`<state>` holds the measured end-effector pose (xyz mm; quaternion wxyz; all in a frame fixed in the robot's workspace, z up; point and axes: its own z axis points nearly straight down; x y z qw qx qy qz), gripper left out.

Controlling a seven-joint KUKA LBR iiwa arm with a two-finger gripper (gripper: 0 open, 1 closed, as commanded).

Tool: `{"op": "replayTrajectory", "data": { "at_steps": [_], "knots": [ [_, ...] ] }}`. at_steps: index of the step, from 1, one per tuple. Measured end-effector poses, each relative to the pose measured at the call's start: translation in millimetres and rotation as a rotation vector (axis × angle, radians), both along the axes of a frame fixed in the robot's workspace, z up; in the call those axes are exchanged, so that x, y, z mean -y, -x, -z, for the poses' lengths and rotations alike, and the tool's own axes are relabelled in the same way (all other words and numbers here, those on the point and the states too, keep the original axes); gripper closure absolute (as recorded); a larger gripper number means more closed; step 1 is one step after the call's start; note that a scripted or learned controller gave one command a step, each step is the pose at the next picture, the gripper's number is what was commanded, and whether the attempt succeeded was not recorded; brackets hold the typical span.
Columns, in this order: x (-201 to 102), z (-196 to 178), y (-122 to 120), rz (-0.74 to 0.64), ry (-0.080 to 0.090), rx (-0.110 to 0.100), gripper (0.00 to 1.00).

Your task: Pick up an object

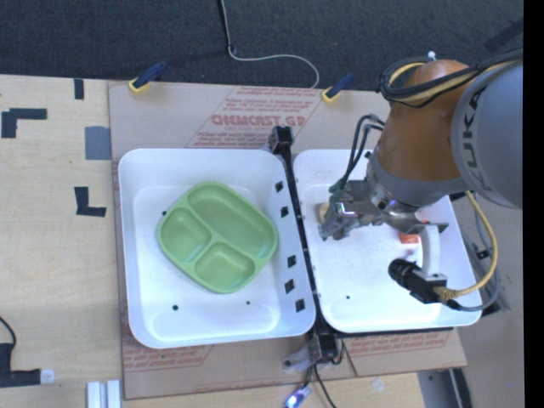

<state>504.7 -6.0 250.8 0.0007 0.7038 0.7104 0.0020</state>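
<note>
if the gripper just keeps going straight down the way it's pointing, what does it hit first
Most likely the bare white floor of the right bin, near its left wall. The gripper points down there, and nothing shows beneath it, though depth is hard to judge. The green tray lies in the left bin.

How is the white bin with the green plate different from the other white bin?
The left bin holds a green plate with three sections, while the right bin has the robot's arm over it, and its hand sits near that bin's left side. The left bin's floor shows nearly all around the plate; the right bin's floor is partly hidden by the arm. Both are shallow, white and side by side.
</note>
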Motion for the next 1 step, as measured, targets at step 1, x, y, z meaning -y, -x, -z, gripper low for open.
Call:
{"op": "replayTrajectory", "data": {
  "at_steps": [1],
  "knots": [
    [-62.1,-183.2,20.2,0.0,-0.003,0.013,1.0]
  ]
}}
